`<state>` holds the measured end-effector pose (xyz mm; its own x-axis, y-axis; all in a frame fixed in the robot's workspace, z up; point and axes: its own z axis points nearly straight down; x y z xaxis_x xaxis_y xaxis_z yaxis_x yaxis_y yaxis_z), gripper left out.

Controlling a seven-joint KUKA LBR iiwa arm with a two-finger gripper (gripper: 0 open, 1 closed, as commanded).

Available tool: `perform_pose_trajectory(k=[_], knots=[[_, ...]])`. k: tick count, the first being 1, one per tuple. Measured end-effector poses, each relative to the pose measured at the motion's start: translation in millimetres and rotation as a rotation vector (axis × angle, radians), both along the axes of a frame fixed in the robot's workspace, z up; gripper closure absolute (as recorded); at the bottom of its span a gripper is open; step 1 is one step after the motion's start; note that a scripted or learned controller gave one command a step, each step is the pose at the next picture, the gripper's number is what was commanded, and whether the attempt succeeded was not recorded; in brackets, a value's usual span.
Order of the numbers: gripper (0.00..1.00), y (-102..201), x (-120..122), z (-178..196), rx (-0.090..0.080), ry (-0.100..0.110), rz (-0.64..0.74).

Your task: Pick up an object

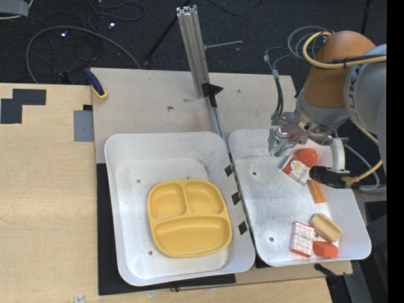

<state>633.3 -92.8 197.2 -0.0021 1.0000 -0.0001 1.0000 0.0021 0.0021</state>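
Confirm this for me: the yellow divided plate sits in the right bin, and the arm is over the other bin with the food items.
Not quite. The camera view shows the yellow divided plate in the left bin, not the right one. The rest stands: the gripper is over the right bin, which holds the food items.

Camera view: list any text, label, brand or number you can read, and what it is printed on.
No text can be read.
Small carton, near corner of the right bin: red and white print, too blurred to read.
Carton below the gripper: orange and white print, too small to read.
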Motion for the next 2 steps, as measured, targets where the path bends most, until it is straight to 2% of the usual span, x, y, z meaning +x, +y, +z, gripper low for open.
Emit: perform_pose_trajectory(k=[1,2], knots=[[1.0,-1.1,0.5,52.7,0.0,0.0,0.0],[1.0,44.6,-17.1,58.8,0.001,0.007,0.001]])
